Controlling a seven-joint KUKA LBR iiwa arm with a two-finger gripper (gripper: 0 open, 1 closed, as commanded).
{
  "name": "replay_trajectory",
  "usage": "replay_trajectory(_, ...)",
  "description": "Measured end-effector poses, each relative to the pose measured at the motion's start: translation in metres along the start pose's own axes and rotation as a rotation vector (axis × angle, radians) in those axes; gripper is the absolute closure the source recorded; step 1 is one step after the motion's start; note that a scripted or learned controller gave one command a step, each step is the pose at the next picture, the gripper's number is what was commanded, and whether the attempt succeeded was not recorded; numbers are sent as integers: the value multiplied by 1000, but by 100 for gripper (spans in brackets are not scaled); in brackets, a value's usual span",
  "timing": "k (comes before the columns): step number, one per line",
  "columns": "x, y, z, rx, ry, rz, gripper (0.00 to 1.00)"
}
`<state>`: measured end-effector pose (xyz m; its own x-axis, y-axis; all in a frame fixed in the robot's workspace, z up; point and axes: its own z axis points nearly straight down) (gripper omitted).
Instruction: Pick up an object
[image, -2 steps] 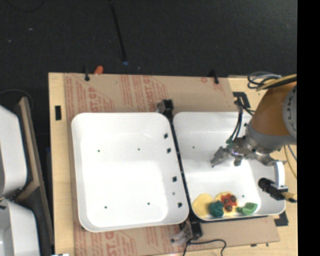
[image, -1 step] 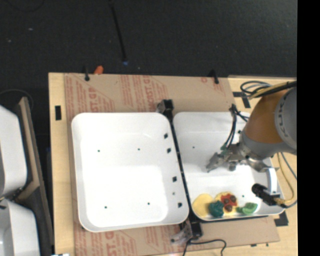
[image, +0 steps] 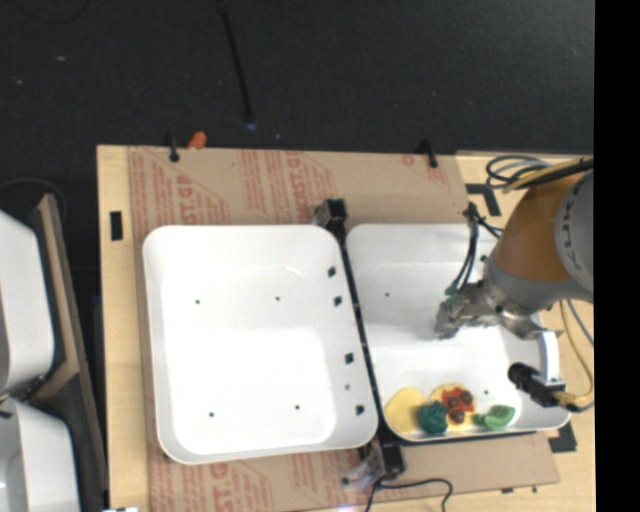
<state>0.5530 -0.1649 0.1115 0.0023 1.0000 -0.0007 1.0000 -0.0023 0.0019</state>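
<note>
Across the brown cardboard-covered worktop (image: 250, 185) lie two shallow white plastic bins, touching along a seam set with black clips. Taking that seam as landmark: the left white bin (image: 250, 340) spreads away from it toward the worktop's left edge; the right white bin (image: 400, 270) sits on its other side. Over the right bin, well right of the seam, hangs the grey arm with its orange band (image: 535, 245), and its jaws (image: 455, 318) sit low over the bin floor; whether they are open or closed cannot be told. Near the front end of the seam, along the right bin's front wall, the small objects cluster: a pale yellow flat piece (image: 403, 406), a teal lump (image: 433, 419), a red-and-dark piece (image: 458, 399) and a green piece (image: 495, 415), all apart from the jaws.
</note>
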Motion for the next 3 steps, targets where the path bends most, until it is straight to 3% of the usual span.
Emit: replay_trajectory(3, 1, 4, -142, -2, 0, -2, 100)
